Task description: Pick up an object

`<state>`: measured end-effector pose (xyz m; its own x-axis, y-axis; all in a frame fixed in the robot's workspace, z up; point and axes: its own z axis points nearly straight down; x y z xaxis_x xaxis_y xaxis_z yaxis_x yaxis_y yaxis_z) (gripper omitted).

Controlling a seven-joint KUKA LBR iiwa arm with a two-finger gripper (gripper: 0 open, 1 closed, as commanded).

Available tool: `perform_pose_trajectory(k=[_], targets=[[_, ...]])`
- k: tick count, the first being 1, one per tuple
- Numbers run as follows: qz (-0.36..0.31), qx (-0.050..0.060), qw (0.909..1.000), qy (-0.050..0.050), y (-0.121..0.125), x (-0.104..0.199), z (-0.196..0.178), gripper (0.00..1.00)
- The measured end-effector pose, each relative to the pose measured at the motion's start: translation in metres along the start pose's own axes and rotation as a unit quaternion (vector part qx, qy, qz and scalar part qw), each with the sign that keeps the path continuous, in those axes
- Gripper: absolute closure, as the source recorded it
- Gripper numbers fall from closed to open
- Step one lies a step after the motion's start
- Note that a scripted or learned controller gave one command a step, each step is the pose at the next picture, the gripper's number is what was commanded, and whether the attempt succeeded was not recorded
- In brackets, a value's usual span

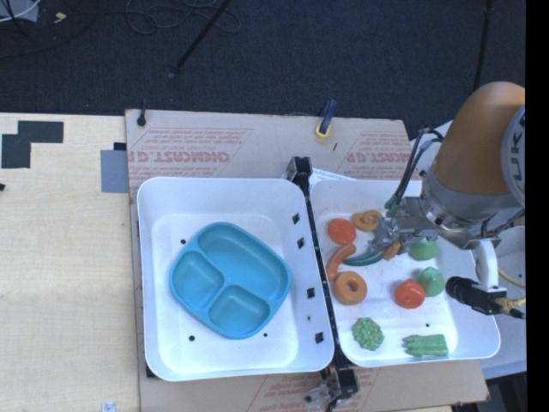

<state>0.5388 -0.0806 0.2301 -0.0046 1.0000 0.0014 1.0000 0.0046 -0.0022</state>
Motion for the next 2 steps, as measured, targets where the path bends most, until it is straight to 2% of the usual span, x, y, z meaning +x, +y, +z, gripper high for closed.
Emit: perform_pose_trajectory(k=[2], targets=[[0.000,0.001,1.0000,0.000,0.074,0.067,0.016,1.00]])
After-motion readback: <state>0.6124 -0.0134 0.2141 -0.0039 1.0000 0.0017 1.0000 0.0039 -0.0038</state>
